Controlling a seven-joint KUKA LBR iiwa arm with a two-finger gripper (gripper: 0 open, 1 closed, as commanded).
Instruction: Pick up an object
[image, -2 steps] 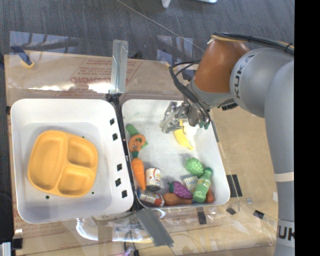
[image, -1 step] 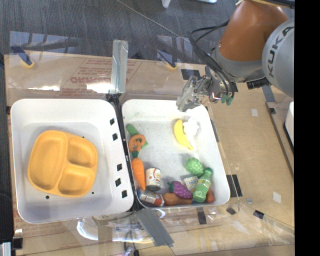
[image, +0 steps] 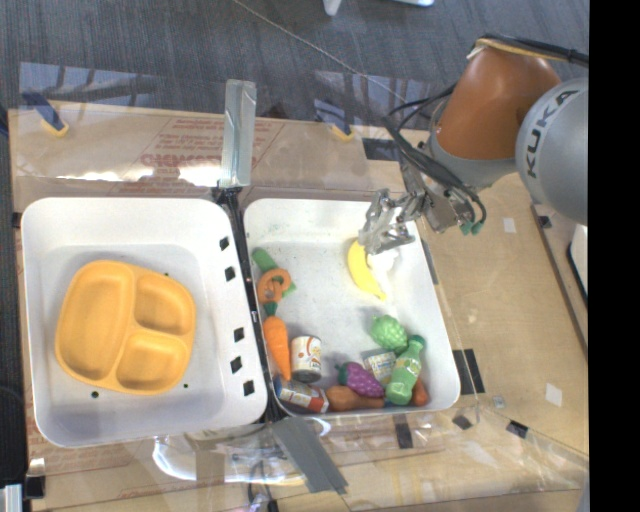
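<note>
Camera view: banana (image: 365, 271) lies just below hand (image: 383, 238).

banana (image: 366, 271) | yellow, curved | lying flat | right bin, upper middle

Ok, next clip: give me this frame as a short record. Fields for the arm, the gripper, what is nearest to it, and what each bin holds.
arm: grey KUKA arm reaching in from the right
gripper: gripper over the right bin's far right corner
nearest object: yellow banana, just below the gripper; a grasp cannot be confirmed
left bin: left bin holds a yellow divided plate
right bin: right bin holds the banana, a carrot, a small can, purple grapes, a green bottle and other toy foods
</note>
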